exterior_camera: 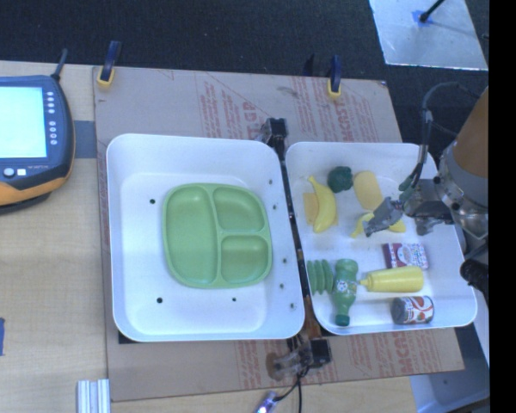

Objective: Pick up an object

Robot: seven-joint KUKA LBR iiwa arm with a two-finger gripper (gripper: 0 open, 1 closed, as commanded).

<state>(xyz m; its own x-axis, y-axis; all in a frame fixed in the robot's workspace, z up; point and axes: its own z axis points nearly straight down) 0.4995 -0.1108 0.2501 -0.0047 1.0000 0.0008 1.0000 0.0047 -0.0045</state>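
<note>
My gripper [404, 221] hangs over the right bin [464, 256], near its upper right part, with the fingers spread open and nothing held between them. One grey finger [380, 221] lies over a small yellow piece [361, 225]. To its left sit a yellow banana [321, 205], a dark green lump [340, 178] and a yellow wedge [367, 189]. Below the gripper lie a small red and white box [404, 255], a yellow bottle [396, 278], a green bottle [344, 289], a ridged green piece [320, 275] and a red can [411, 310].
The left bin [129, 231] holds a green divided plate [217, 233]. A tablet-like pendant [21, 136] rests at the far left of the bench. Clamps [277, 130] stand between the bins at the back and front edges.
</note>
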